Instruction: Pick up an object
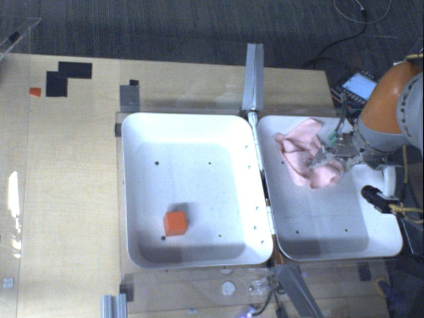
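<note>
Two bins: orange block (175,223) in the left bin (142,177), pink cloth (305,154) in the right bin (377,240). Gripper (331,150) sits low at the cloth's edge, likely targeting it. Claw state: cannot tell.

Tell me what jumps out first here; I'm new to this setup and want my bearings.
The pink cloth crumpled in the upper part of the right bin draws the eye, with the end effector right at its edge. Next comes the small orange block, alone near the lower left of the left bin. The arm's orange band stands out at the right.
</note>
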